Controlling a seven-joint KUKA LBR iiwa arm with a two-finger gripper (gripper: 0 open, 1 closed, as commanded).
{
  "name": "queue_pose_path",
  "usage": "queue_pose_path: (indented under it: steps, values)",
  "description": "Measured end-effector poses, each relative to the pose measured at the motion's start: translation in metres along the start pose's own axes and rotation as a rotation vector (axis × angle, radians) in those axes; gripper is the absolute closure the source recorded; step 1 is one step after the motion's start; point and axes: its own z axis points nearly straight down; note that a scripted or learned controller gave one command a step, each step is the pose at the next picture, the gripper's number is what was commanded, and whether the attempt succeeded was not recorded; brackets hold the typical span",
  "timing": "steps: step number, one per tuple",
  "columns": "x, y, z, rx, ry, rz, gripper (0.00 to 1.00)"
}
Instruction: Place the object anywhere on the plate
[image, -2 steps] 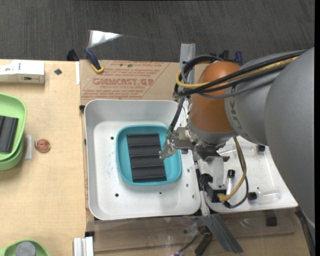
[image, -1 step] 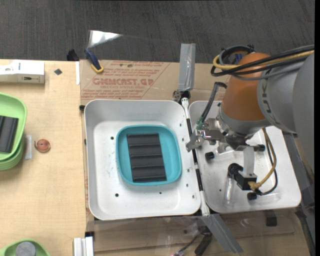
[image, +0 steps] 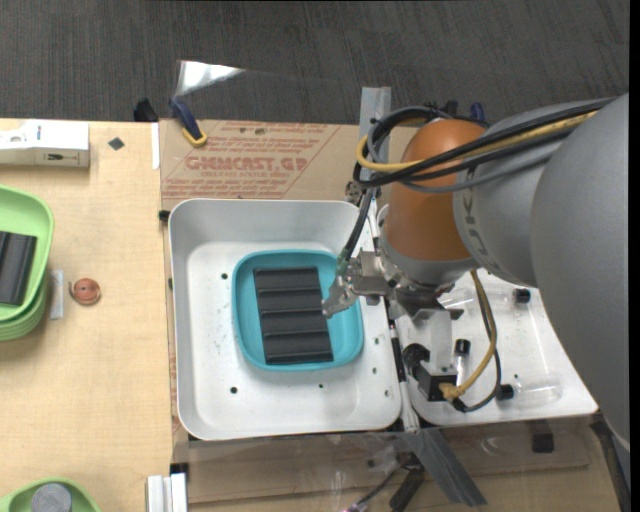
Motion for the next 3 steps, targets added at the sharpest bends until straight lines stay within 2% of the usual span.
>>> queue_pose_path:
  steps: [1, 2, 3]
  values:
    - [-0.059, 0.037, 0.000, -0.001, -0.001, -0.001, 0.00]
    - [0.005, 0.001, 0.000, 0.001, 0.000, 0.020, 0.00]
    - [-0.044, 0.009, -0.039, -0.002, 0.000, -0.034, 0.00]
